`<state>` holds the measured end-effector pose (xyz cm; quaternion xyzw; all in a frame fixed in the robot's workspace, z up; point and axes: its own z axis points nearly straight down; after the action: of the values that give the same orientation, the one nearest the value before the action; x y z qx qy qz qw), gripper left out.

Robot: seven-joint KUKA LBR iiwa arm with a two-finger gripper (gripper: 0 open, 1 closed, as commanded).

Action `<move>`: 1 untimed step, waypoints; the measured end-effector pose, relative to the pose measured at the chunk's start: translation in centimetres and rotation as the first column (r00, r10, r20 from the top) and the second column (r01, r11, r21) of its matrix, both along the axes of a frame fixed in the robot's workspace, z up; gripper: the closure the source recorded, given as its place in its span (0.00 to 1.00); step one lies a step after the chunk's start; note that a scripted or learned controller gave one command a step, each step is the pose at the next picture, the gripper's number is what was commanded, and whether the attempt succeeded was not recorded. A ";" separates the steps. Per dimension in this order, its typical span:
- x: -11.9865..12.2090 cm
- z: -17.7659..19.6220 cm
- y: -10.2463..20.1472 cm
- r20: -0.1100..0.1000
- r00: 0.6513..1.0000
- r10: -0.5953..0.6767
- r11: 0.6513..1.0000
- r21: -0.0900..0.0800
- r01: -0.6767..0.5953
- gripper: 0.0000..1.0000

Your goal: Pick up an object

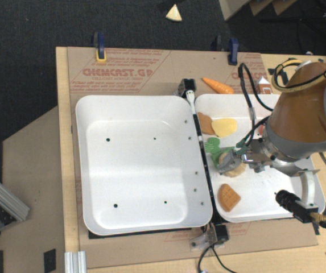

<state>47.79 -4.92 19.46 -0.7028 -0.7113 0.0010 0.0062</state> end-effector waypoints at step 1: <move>0.0 -11.5 -5.8 0.005 1.000 -0.019 1.000 -0.007 0.019 0.00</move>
<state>47.76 -10.74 7.93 -0.7096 -0.7046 0.0016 0.0019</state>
